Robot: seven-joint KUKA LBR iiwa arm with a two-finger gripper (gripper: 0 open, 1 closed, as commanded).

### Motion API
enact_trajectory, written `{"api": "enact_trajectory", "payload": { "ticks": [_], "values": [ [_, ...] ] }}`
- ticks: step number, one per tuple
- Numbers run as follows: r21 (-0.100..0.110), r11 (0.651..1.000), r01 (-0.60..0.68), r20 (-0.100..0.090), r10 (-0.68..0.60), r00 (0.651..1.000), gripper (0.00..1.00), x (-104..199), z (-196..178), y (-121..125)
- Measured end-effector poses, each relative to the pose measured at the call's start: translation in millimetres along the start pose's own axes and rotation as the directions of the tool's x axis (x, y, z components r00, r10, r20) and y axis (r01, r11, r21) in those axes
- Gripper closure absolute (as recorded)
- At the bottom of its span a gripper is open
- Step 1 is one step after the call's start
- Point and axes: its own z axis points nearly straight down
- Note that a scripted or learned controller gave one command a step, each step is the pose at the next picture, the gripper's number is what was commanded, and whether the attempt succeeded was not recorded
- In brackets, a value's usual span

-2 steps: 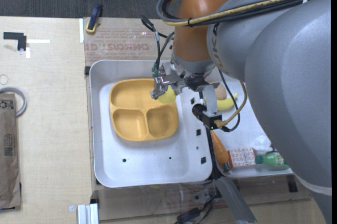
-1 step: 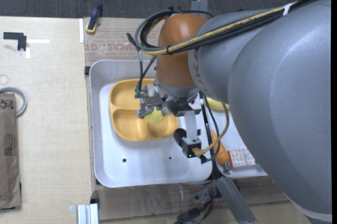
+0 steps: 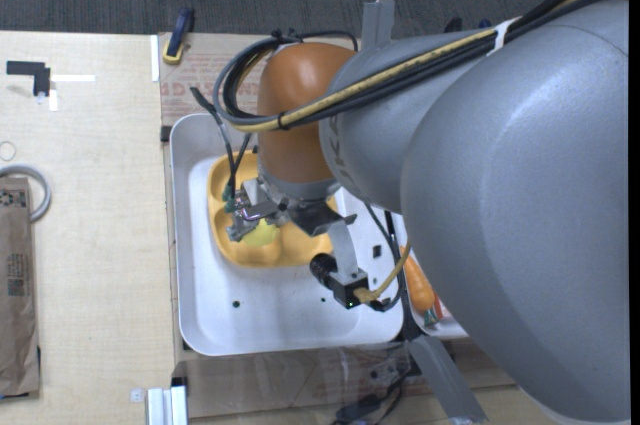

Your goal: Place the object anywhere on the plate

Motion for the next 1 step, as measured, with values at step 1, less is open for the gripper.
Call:
{"api": "enact_trajectory", "payload": {
  "ticks": [1],
  "values": [
    [0.0,1.0,0.0,0.0,0.0,1.0,0.0,-0.3,-0.1,0.1]
  ]
}}
